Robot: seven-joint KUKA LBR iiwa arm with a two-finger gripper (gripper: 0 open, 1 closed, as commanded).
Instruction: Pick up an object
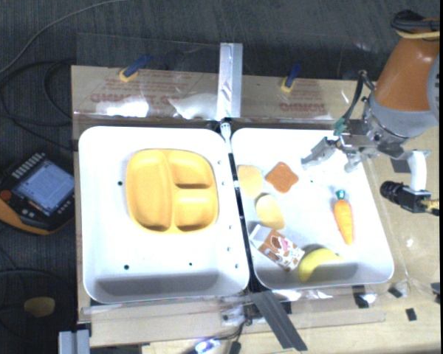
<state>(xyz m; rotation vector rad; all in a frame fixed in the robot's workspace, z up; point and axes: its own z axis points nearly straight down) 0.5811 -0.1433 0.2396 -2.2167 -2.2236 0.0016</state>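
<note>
Dark carpet around bench [96,87]. Metal hand [331,150] spread open, holding nothing, above right bin [380,231]; glossy tapered carrot [343,220]; packet [279,248] half hidden.

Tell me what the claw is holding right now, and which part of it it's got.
Nothing is held. The claw hangs open above the right bin, with no item between its fingers; the carrot and orange cracker lie apart from it.

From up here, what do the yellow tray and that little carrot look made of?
The yellow tray looks like moulded plastic: smooth, glossy, with rounded compartments. The carrot seems a plastic toy too, evenly orange with a small green tip, though the picture is too coarse for certainty.
</note>
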